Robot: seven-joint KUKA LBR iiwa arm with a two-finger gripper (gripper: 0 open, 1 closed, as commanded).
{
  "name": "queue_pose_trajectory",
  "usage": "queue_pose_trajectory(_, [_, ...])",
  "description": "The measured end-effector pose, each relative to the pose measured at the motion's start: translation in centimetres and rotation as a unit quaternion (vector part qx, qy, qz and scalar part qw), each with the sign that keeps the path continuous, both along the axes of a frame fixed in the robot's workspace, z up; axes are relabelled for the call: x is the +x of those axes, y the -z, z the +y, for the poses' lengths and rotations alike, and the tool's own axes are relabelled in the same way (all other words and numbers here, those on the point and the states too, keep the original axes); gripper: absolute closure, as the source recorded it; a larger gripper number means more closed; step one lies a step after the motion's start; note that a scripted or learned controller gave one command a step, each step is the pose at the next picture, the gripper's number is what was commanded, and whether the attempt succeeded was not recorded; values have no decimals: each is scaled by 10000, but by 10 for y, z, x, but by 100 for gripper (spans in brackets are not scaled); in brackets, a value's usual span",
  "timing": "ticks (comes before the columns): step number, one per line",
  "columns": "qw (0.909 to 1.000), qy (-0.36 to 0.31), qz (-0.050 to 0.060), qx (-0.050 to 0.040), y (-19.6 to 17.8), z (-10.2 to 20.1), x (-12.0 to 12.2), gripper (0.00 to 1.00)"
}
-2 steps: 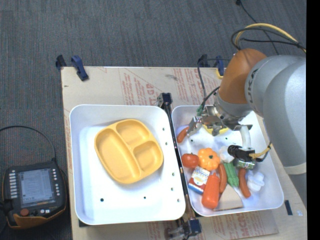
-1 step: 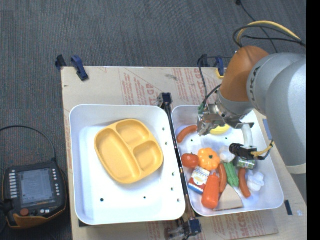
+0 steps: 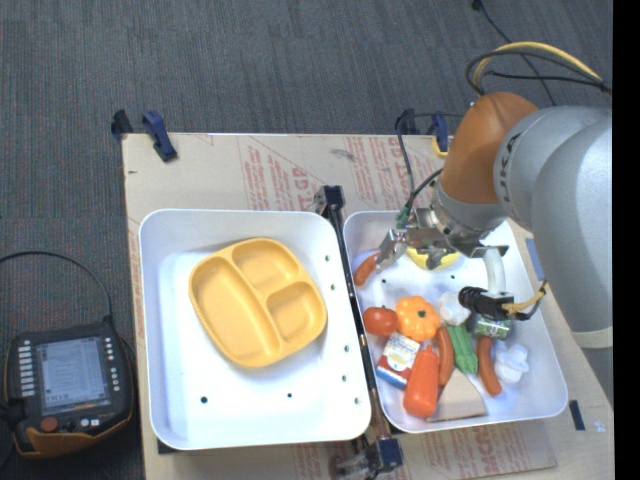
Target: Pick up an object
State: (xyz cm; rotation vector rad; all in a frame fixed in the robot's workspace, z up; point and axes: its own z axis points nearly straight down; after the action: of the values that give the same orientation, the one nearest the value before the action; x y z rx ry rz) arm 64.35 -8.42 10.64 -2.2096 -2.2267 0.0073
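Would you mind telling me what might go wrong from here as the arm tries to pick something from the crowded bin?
1. The toy food in the right white bin is packed tight: the orange pumpkin, red tomato and orange carrot touch, so a grasp may nudge or catch a neighbour.
2. The gripper hovers near the bin's far wall, where the wall may block a clean grasp.
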Motion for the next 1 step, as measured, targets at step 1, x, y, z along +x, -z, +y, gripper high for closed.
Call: queue_pose_trajectory(1, [10000, 37, -10, 6, 20, 4, -41, 0])
